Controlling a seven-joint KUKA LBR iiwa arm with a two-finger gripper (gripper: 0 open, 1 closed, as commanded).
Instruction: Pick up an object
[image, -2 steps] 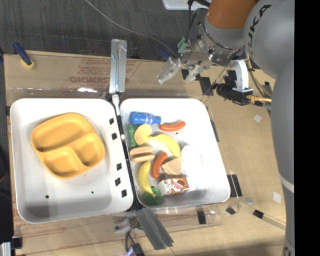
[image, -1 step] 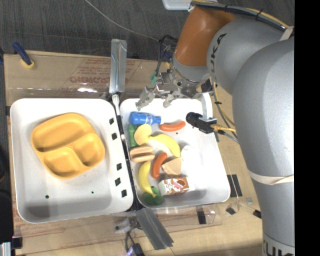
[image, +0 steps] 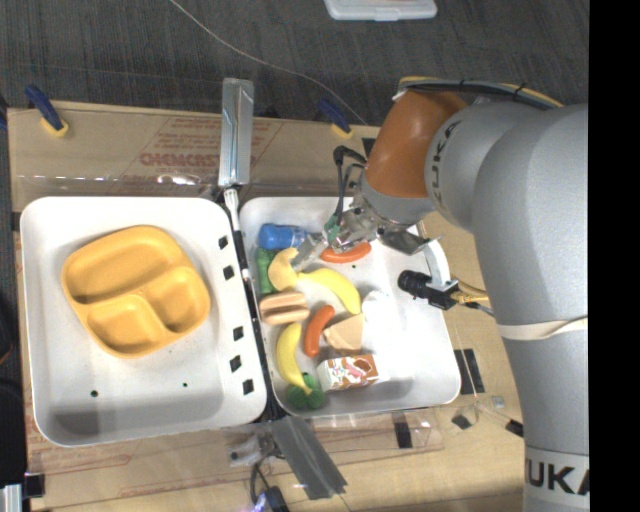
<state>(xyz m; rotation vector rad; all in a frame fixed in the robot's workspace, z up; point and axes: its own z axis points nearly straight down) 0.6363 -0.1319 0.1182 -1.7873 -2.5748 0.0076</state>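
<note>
While the grey arm with its orange band (image: 405, 150) reaches into the right-hand shallow white bin (image: 420, 375), its tool (image: 345, 232) hangs low over a flat orange-red disc (image: 350, 254) near the bin's back wall; whether it is open cannot be told. Yellow plastic bananas (image: 335, 285) lie just beside.

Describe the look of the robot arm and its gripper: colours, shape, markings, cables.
The arm is built of thick, rounded, light grey segments, with a glossy orange band above the wrist. Dark letters reading "KUKA" mark its lower casing. Thin cables, one of them yellow, run over its upper part. The gripper is a small dark metal assembly with wires beneath the orange section.
</note>
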